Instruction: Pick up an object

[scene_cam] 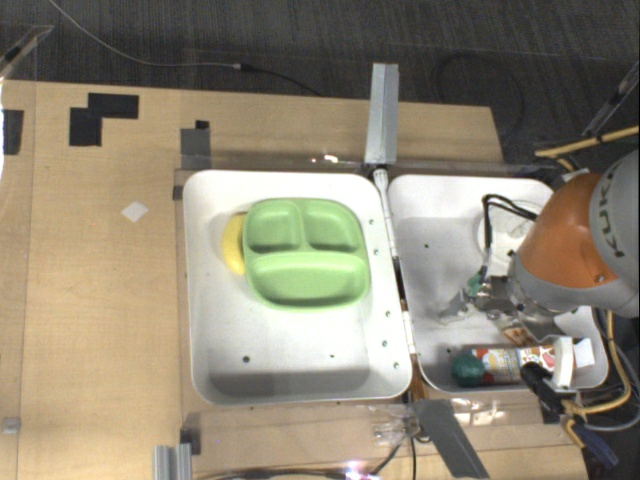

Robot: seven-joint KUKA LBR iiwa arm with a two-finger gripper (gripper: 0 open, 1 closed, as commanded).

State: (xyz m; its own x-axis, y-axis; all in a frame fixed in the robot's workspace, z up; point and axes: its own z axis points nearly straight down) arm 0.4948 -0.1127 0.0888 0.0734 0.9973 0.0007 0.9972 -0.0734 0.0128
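The gripper point(462, 306) sits low in the right bin point(440, 218), at the frame's lower right, under the grey arm point(570, 253). It is too small and blurred to tell whether it grips anything. A green-capped bottle point(500, 364) lies on its side just below it, apparently apart. In the left bin point(215, 298), a green divided plate point(303, 250) overlaps a yellow object point(232, 244).

The left bin point(290, 368) holds a green divided plate point(303, 250) that lies partly over a yellow object point(232, 245) at its left edge. In the right bin point(430, 268), the arm point(575, 243) reaches in from the right, its end effector point(470, 298) low over the bin floor. A tube with a green cap point(500, 365) lies along the near wall. Both bins rest on the wooden bench point(90, 318).
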